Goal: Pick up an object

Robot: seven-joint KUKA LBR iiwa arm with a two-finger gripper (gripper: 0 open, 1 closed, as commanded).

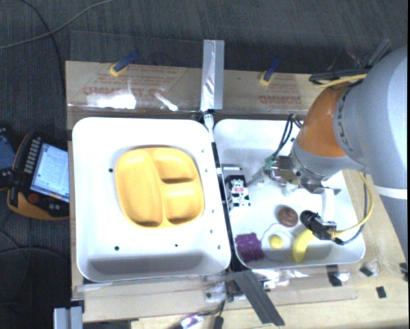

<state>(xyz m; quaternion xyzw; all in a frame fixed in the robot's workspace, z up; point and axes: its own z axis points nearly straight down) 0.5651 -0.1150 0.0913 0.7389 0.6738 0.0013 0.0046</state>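
The right bin (249,137) holds several small objects. A brown round piece (288,216) lies near its middle. Along the front wall sit a purple object (249,246), a white and yellow round item (277,240) and a yellow banana-shaped piece (301,245). A small black and white item (236,190) lies by the left wall. My gripper (282,171) hangs over the right bin's middle, just behind the brown piece, under the orange band (325,125). The wrist hides its tip.
The left bin (95,252) carries a yellow divided plate (160,186). A metal divider (212,74) stands behind the seam between the bins. A black cable plug (315,225) hangs from the wrist beside the yellow piece. A handheld pendant (40,177) lies left of the bench.
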